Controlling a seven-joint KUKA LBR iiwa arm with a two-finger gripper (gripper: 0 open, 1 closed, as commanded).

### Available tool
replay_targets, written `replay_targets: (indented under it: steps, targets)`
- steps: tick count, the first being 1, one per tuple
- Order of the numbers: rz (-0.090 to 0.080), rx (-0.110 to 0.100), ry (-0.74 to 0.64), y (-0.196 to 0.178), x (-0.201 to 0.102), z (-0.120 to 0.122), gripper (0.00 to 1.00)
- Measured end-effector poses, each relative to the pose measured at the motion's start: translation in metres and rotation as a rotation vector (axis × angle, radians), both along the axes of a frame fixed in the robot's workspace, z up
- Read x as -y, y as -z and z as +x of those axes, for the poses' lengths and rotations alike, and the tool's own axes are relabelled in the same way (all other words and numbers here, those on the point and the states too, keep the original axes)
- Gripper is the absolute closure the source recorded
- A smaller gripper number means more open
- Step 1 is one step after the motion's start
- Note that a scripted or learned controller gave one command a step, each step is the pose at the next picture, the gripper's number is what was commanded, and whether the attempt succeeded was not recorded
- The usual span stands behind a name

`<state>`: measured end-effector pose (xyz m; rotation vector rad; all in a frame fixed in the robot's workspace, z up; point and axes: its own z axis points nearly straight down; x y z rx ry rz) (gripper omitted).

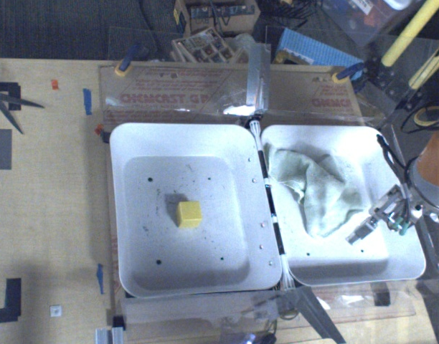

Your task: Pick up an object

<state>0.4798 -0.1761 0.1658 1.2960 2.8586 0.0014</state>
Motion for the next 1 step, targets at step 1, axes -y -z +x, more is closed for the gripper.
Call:
replay_targets:
  steps: [1]
  targets:
    - [-0.002, 0.006, 0.005, -0.0107, 0.0016, 0.001, 1.0]
